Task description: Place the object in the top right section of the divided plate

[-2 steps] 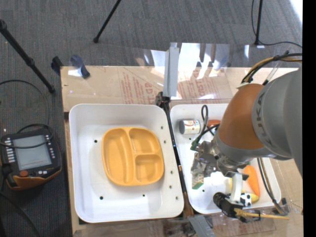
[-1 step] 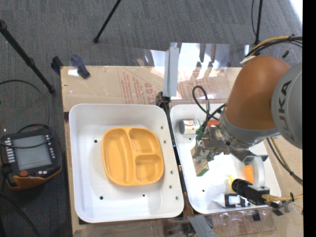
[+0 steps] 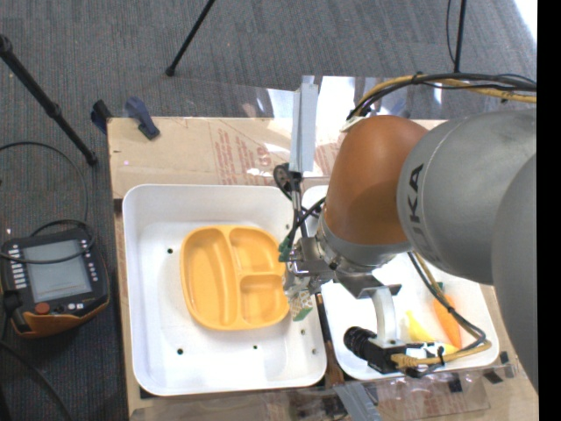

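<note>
A yellow divided plate (image 3: pixel 230 276) lies in the left white bin (image 3: pixel 153 235). It has one long section on the left and two smaller sections on the right, and all three look bare. My gripper (image 3: pixel 299 298) hangs at the plate's right rim, level with the lower right section. A small pale, greenish bit shows at its tip, and I cannot make out what it is. The grey arm with its orange band covers most of the right bin (image 3: pixel 478 310).
A yellow piece (image 3: pixel 419 327) and an orange carrot-like piece (image 3: pixel 448 318) lie in the right bin, partly under the arm. The wall between the two bins runs just beside the gripper. A teach pendant (image 3: pixel 53 274) lies on the floor to the left.
</note>
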{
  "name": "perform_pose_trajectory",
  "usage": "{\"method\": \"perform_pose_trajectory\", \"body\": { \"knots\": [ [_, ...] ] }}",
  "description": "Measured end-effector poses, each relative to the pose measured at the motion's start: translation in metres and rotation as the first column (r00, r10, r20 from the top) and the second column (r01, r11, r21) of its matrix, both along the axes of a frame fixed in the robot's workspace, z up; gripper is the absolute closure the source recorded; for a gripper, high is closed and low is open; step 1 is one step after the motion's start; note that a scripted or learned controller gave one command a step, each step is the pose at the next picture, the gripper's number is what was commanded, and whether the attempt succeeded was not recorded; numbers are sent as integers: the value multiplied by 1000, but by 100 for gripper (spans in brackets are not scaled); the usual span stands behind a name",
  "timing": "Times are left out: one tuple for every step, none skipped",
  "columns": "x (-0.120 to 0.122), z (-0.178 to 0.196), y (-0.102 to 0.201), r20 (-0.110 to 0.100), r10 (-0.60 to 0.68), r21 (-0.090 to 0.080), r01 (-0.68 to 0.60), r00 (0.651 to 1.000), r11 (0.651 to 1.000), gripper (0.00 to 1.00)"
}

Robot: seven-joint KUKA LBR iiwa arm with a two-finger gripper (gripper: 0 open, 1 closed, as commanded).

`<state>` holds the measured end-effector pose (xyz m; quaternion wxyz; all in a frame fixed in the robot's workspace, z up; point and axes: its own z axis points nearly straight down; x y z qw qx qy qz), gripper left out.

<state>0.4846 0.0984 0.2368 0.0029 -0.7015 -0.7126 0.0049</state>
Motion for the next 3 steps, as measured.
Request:
{"method": "perform_pose_trajectory", "body": {
  "knots": [
    [0, 0, 0, 0, 0, 0, 0, 1000, 1000, 0],
    [34, -44, -66, 1, -83, 1, 83, 997, 997, 0],
    [80, 102, -70, 4, -288, -2, 288, 958, 958, 0]
  ]
}}
